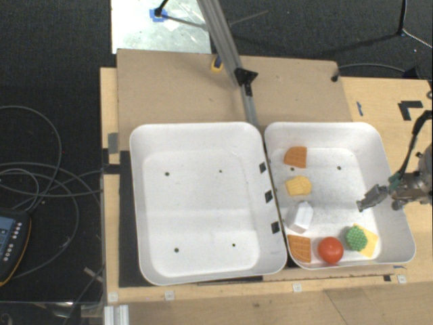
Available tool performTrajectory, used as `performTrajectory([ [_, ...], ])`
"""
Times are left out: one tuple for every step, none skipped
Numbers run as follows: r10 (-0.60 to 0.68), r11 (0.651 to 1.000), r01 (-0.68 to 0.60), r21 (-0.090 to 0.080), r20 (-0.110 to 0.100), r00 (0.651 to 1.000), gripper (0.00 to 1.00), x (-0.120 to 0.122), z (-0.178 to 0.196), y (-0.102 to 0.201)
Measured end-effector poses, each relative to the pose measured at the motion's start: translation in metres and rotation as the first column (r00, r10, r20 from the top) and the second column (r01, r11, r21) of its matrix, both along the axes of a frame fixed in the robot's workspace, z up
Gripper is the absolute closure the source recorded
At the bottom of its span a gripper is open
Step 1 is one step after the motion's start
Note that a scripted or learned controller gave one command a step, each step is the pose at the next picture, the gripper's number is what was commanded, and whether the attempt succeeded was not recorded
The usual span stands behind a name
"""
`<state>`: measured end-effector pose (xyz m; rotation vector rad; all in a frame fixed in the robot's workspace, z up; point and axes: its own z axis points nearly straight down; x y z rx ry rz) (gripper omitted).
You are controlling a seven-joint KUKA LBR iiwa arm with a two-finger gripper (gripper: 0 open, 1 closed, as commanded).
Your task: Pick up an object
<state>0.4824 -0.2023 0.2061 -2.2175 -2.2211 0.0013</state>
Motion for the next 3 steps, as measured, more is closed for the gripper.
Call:
performTrajectory([
  [0.0, 1.0, 0.0, 0.0, 0.0, 1.0, 0.0, 0.005, -0.049, 0.009],
  [-0.001, 1.0, 0.001, 0.001, -0.001, 1.0, 0.0, -0.001, -0.096, 0.018],
  [-0.001, 1.0, 0.001, -0.002, 0.006, 1.0, 1.0, 0.001, -0.083, 0.016],
])
